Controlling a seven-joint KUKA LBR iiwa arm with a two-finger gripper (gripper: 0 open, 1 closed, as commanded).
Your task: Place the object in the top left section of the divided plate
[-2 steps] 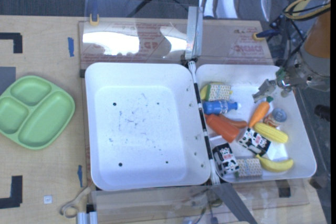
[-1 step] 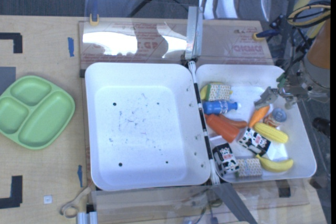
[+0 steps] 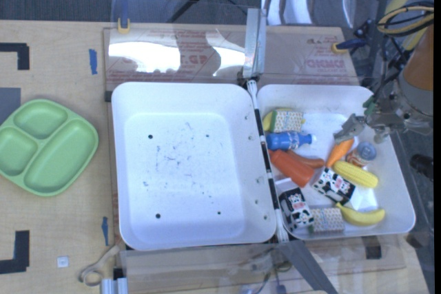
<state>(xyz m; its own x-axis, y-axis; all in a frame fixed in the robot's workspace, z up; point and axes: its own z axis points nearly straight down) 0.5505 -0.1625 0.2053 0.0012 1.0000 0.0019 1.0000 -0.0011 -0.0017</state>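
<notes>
Where the counter [image 3: 55,231] lies bare at nine o'clock, the green divided plate [image 3: 45,146] sits well apart from both bins, its three sections unfilled. The left bin [image 3: 186,162] takes the middle of the view, and the right bin [image 3: 400,196] at three o'clock holds a jumble: a blue bottle [image 3: 289,141] lying on its side, an orange carrot-like piece [image 3: 298,165] just below it, a yellow corn cob [image 3: 356,173], a banana [image 3: 363,216] toward five o'clock, and two black-and-white patterned boxes [image 3: 332,184]. The gripper [image 3: 364,126] hangs over the upper right part of that bin, at about two o'clock from the blue bottle, with its metal fingers [image 3: 351,127] splayed apart and nothing between them. A small orange object [image 3: 340,150] lies just beneath the gripper.
</notes>
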